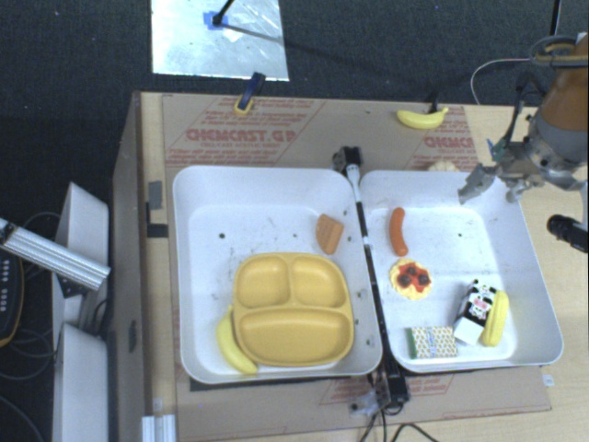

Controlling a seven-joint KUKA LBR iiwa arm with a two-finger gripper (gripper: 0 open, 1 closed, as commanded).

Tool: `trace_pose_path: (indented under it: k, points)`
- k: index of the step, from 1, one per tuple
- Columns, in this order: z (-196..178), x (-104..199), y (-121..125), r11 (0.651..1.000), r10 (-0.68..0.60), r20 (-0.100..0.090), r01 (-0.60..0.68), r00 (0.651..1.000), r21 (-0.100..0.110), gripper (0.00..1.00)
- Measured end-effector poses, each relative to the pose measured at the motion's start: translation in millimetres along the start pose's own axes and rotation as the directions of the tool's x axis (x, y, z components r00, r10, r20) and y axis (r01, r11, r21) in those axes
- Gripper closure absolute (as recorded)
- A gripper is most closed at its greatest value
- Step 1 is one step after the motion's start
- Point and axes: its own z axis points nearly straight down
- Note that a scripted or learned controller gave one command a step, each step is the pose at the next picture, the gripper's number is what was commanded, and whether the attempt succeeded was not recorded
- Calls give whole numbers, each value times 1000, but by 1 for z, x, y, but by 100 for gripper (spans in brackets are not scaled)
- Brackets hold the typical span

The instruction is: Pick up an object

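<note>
Currently I'm hovering the gripper [497, 178] over the right bin's [534, 274] far right corner, fingers spread, gripping nothing; next I'm lowering onto the sausage [398, 231].

Dark carpet floor [414, 26], shiny metal sheet [219, 24], brown cardboard-covered bench [276, 127]

Red "CHEMCAST GP" lettering repeats across the brown board [276, 127] beneath the bins.

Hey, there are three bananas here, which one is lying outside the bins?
The banana on the brown board behind the right bin. The other two lie in the bins: one beside the yellow tray, one beside the cow-print carton.
</note>
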Motion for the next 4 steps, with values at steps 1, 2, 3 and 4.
trace_pose_path:
  k: [1, 2, 3, 4]
  points:
    - [110, -12, -50, 1000, 2, 0, -2, 1000, 1, 0]
    - [110, 2, -124, 1000, 3, -1, -3, 1000, 2, 0]
    - [109, 70, -95, 1000, -1, -1, 1, 1000, -1, 0]
    - [110, 47, -138, 1000, 2, 0, -2, 1000, 1, 0]
